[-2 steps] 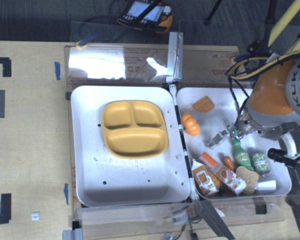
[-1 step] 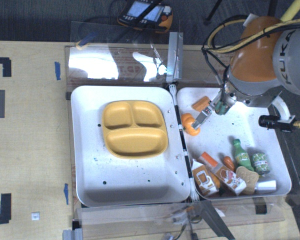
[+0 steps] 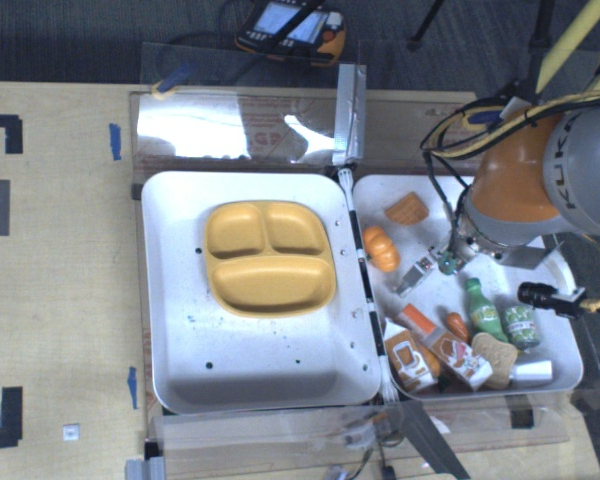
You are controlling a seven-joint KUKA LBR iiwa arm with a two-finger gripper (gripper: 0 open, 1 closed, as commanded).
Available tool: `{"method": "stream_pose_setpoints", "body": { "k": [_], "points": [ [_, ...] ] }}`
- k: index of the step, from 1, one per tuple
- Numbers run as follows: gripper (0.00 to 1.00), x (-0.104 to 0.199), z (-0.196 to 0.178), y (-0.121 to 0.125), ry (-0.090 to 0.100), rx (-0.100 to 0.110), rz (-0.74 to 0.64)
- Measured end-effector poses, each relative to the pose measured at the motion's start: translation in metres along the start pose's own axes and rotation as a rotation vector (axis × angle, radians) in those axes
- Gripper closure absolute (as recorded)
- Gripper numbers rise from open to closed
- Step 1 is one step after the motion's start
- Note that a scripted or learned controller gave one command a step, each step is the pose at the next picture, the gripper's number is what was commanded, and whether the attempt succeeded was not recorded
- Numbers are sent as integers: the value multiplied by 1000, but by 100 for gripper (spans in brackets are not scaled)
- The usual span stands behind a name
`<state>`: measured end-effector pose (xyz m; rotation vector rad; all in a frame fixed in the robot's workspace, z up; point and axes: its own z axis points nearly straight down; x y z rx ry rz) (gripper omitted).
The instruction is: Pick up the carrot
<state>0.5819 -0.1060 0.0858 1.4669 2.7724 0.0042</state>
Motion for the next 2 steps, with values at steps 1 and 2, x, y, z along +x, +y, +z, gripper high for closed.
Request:
{"method": "stream_pose_setpoints", "body": {
  "k": [1, 2],
  "points": [
    [0, 21, -99, 22, 1, 3, 73],
    [0, 20, -3, -25, 1, 1, -251]
  ]
}}
